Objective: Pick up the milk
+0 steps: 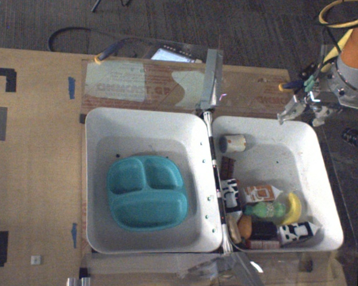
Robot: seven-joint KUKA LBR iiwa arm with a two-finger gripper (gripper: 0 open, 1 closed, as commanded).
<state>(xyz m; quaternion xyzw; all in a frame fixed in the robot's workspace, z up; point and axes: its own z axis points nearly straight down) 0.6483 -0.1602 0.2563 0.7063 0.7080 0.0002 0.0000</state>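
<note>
A milk carton (296,233) with black and white cow patches lies on its side in the front right corner of the right bin (275,135). A second black and white patterned pack (229,193) rests against that bin's left wall. My gripper (301,118) hangs over the bin's back right rim, well behind the carton. It is open, with nothing between its fingers (286,116).
Around the milk in the right bin lie a banana (293,207), a green bottle (265,210), an orange-and-white carton (263,192), an orange (245,224), a brown bar (227,167) and a small can (233,143). The left bin (102,129) holds a teal divided plate (146,191).
</note>
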